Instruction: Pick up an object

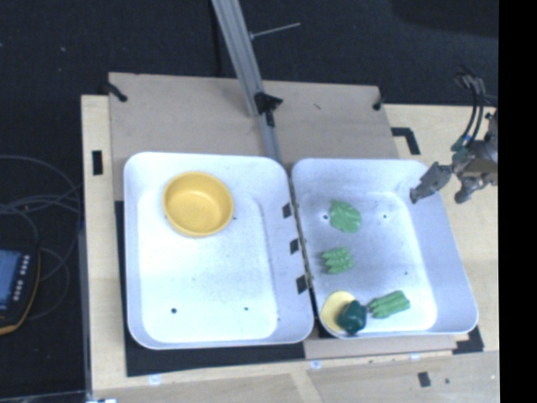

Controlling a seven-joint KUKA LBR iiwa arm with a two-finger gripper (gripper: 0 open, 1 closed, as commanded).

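Note:
The right bin [424,233] holds three light green toy pieces: one [344,216] near its middle top, one [336,260] below it by the left wall, one [388,304] at the lower right. A small yellow cup [334,309] with a dark green piece [353,316] lies at the bin's front edge. My gripper [444,185] hangs open over the bin's upper right rim, apart from all the pieces, with nothing between its fingers.
A yellow bowl [198,203] sits in the upper left of the left bin [210,309]. A grey metal post [243,57] slants down to the gap between the bins. A handheld pendant [15,288] lies off the bench at far left.

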